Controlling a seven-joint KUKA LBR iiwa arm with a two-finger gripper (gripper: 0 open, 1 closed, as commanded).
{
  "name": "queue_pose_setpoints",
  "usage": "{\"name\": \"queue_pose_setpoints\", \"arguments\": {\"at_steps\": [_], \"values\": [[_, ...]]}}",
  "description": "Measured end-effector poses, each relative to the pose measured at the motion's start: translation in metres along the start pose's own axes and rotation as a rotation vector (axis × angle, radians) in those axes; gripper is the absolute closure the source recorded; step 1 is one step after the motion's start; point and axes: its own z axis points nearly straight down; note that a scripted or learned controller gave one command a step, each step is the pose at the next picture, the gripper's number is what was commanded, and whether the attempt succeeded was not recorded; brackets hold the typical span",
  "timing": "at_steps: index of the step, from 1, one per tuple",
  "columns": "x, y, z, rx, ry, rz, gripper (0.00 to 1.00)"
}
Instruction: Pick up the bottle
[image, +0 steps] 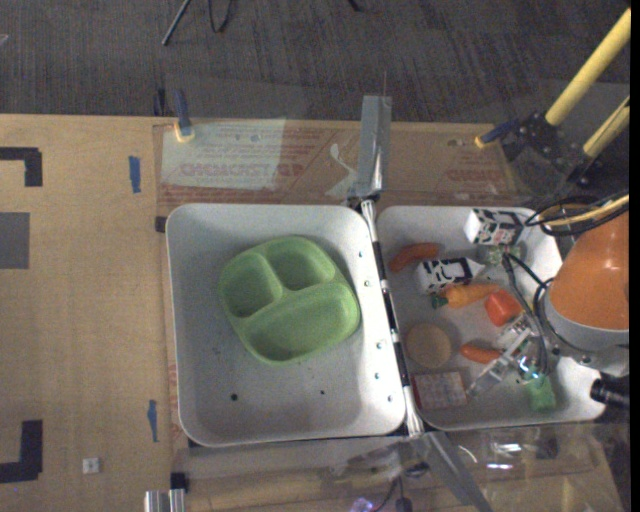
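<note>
The right bin (570, 400) holds several small items. A white container with black markings (447, 272), possibly the bottle, lies near the bin's upper middle. Another white and black box (492, 228) sits at the bin's far edge. My gripper (512, 360) hangs low over the right bin's lower right part, below the arm's orange band (598, 285). It is beside a small orange piece (480, 352) and a green item (541, 396). The white container lies well apart from the gripper, up and to its left. Nothing is visibly held.
A green divided plate (290, 298) lies in the left bin (195, 400). The right bin also holds an orange sausage shape (413, 256), a carrot (470, 295), a red-orange block (502, 307), a round brown disc (430, 344) and a pinkish square (440, 388).
</note>
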Motion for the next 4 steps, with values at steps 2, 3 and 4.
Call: {"name": "queue_pose_setpoints", "arguments": {"at_steps": [2, 3, 4], "values": [[-0.032, -0.028, -0.025, 0.003, 0.003, 0.444, 0.0], [-0.033, -0.027, -0.035, 0.001, 0.0, 0.443, 1.0], [-0.011, -0.013, -0.127, 0.002, 0.0, 0.619, 1.0]]}}
